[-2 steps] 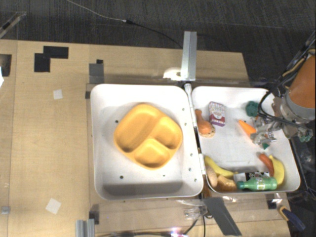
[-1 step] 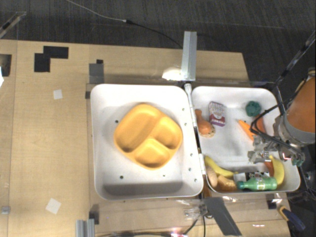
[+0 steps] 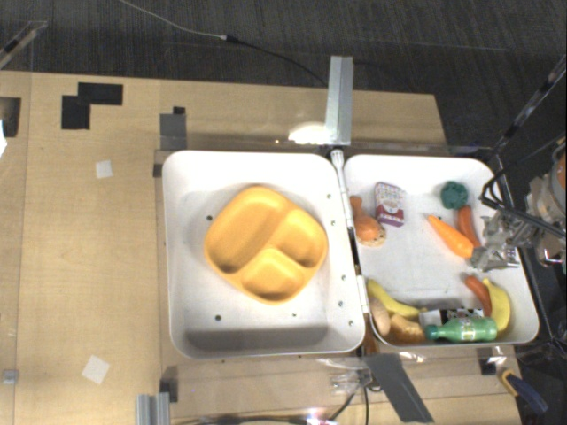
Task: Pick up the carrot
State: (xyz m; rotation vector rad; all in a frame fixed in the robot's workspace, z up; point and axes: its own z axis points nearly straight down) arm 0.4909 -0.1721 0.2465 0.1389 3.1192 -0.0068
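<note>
My tool sits at 3 o'clock of the carrot; its opening I cannot tell.

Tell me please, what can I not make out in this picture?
- The metal gripper in the camera view: too small and blurred to say if it touches the orange carrot.
- The grey arm: cut off by the right edge.
- The label of the green bottle: too small to read.

The arm comes in from the right edge, its wrist low and bent toward the left. The gripper points down; its jaws are blurred.
</note>
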